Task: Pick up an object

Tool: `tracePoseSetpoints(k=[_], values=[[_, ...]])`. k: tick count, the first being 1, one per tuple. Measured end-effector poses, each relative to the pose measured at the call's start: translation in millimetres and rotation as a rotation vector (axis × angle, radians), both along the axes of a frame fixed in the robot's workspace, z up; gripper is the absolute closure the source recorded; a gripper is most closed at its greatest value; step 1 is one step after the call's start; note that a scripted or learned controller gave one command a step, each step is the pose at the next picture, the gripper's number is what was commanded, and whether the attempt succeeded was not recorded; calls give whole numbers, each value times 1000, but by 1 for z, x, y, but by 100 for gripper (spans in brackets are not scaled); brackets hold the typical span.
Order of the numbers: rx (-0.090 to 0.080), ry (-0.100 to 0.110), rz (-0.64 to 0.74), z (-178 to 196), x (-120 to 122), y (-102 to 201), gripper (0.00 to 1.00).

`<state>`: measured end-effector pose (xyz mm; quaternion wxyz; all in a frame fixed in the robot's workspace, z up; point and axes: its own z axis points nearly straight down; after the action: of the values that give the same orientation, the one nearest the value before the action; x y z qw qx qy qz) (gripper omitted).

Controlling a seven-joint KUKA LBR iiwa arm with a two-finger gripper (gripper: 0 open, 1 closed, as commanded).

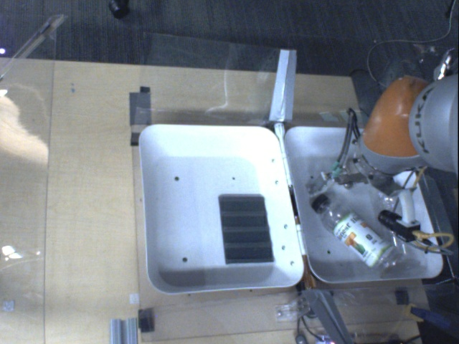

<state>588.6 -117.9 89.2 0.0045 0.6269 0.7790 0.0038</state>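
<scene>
Light wood counter (79,213), dark carpet floor (215,13) beyond its far edge. Two white bins side by side: left bin (179,156) holds a black ribbed tray (246,228); right bin (430,267) holds a clear bottle (351,231) lying on its side with a white-green label, near the middle. Arm's hand (344,176) hangs over the right bin's far part, just above the bottle's cap end; cannot tell its grip state. Clear panel (29,41) at left.

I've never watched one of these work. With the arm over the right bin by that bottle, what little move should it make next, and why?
Probably ease the gripper toward the clear bottle, which lies on its side in the right bin just below it in the view. Nothing visibly sits in the gripper.
</scene>
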Motion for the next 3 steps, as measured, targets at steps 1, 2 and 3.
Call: tracePoseSetpoints(k=[1, 2, 3], values=[[-2, -5, 101, 1, -25, 29, 0], [-1, 3, 153, 97, -22, 66, 0], [-7, -4, 329, 1, -57, 27, 0]])
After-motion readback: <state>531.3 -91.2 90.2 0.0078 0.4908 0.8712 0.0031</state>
